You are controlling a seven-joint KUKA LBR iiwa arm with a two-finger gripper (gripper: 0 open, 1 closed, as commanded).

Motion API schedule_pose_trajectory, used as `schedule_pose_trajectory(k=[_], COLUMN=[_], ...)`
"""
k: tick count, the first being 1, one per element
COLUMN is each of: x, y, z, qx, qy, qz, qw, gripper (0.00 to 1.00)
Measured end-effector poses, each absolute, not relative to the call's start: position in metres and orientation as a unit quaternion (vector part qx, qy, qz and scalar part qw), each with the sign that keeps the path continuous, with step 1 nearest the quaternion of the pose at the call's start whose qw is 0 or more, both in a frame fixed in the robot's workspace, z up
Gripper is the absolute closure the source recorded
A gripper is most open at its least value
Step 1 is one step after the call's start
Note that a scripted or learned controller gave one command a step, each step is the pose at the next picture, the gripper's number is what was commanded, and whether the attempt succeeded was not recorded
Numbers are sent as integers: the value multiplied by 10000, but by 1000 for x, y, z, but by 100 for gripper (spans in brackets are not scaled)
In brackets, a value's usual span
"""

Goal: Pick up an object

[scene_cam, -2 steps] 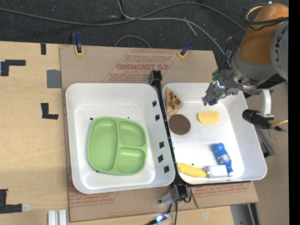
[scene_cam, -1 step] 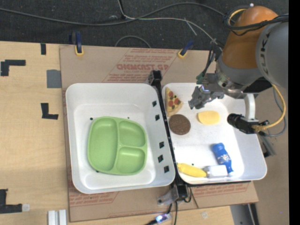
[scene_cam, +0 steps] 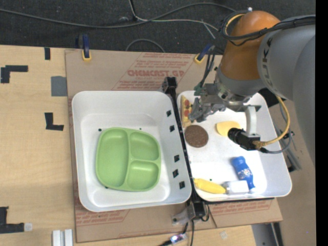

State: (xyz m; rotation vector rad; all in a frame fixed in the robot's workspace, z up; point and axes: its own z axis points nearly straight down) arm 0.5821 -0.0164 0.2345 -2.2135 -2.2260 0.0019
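Two white bins sit side by side on your counter. Your left bin holds one green divided plate. Your right bin holds one brown round cookie, one yellow wedge, one banana, one blue bottle and small pieces by the divider. Your gripper hangs just above the cookie; whether it is grasping anything, you cannot tell.

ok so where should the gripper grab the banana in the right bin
Grip the banana across its middle, coming straight down. It lies flat and roughly parallel to the right bin's near wall, its right end against the blue bottle's white cap, so closing across the narrow width looks safest.
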Motion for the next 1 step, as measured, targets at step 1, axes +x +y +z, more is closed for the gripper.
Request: schedule_pose_trajectory(k=[1], x=[587], y=[35], z=[238], qx=[-7049], qy=[-7093], qz=[3], qw=[8], gripper=[100])
